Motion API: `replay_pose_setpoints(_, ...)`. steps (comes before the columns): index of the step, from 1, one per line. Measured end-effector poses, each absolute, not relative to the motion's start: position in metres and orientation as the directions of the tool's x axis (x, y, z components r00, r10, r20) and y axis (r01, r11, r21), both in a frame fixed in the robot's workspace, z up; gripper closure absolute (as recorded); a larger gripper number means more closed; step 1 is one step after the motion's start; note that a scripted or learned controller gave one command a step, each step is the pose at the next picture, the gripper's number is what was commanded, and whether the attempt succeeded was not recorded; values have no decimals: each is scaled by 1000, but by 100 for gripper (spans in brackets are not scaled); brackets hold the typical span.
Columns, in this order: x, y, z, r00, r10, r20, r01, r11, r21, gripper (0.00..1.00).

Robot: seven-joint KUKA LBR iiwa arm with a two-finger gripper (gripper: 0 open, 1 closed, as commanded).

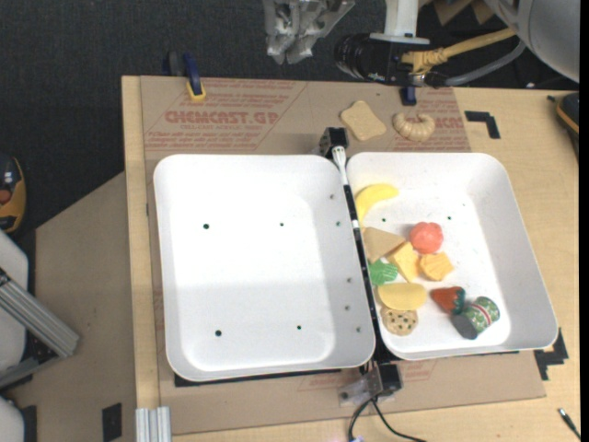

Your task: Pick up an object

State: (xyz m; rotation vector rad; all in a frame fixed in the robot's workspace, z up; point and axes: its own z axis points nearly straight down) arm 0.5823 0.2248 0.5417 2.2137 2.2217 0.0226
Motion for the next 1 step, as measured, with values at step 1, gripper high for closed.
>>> replay_pose_setpoints(1,551,224,349,1,1000,-7,1000,-2,-19,100)
